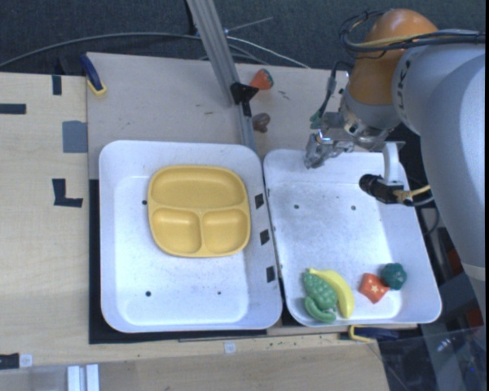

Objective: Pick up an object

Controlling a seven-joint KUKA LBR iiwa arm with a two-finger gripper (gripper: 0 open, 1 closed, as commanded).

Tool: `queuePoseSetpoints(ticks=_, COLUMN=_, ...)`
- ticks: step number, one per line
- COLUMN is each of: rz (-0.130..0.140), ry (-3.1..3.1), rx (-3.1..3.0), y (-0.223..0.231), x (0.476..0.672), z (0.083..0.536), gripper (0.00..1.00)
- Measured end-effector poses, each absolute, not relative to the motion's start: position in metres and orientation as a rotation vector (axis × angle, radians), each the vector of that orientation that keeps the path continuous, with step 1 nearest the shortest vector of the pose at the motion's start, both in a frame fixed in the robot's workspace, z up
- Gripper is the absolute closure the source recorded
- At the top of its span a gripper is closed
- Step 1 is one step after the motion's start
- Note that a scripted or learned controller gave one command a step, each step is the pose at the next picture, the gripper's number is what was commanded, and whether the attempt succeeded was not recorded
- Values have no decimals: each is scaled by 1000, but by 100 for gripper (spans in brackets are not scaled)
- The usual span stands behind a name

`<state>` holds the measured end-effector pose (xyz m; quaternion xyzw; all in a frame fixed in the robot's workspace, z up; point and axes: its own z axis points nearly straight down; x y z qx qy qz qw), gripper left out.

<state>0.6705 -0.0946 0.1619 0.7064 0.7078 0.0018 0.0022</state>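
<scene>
Gripper (316, 158) sits at upper right of the frame, over the far edge of the right bin (342, 218). I see nothing between its fingers, and how wide they stand I cannot tell from this angle. I judge the step as approach only: no object is picked yet.

All pickable things lie at the lower right of the frame, in the near corner of the right bin, well apart from the gripper: a banana (336, 288) touching a green toy vegetable (318, 295), then a red piece (373, 287) just beside a dark green ball (394, 275).

Next move, in my opinion, needs travel toward the frame bottom, then descent on one item; the red piece looks more separate.

Left bin (122, 243) holds a yellow divided plate (199, 210) w/ three compartments.
</scene>
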Motion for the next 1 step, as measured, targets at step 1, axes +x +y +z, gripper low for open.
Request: queuePoseSetpoints(ticks=1, rz=5, ry=2221, rx=2216, y=-103, x=677, z=215, gripper=100)
